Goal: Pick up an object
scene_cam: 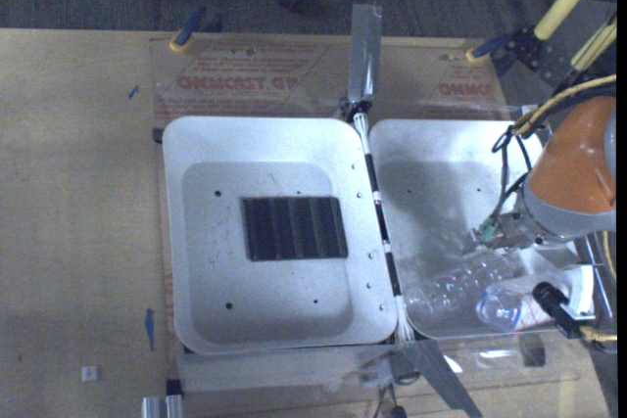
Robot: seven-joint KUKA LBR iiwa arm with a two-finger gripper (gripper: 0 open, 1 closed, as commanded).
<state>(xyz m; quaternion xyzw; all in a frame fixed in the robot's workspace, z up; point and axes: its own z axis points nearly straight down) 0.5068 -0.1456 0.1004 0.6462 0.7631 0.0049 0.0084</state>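
Gripper (502, 235), one clear bottle (470, 287), two bins (186, 210)

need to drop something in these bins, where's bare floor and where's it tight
The left bin is bare all round the dark ribbed tray at its middle. The right bin is bare in its far-left part. Its near-right corner is crowded: clear plastic bottles lie under the arm.

bins (196, 162): white | ribbed tray (294, 228): dark grey, striped | bottle (470, 287): clear | arm (578, 173): orange band
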